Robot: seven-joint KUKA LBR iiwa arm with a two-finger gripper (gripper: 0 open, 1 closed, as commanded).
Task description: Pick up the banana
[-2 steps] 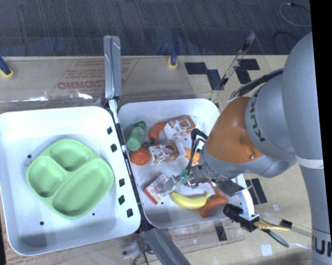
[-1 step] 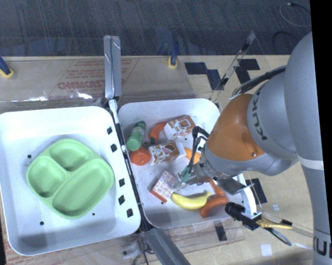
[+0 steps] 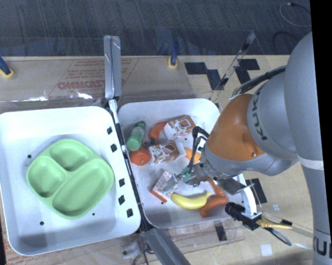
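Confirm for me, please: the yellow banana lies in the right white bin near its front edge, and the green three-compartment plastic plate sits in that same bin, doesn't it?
Not quite. The yellow banana does lie in the right white bin near its front edge, but the green three-compartment plastic plate sits in the left white bin, as the camera view shows.

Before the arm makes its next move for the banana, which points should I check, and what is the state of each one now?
1. Banana lies in the right bin: ok.
2. Banana top uncovered: ok.
3. Gripper directly over banana: not ok, it sits just above it in the view.
4. Fingers holding banana: not ok.
5. Neighbours apart: not ok, the orange-red piece touches its right end.
6. Green plate in left bin, out of the way: ok.
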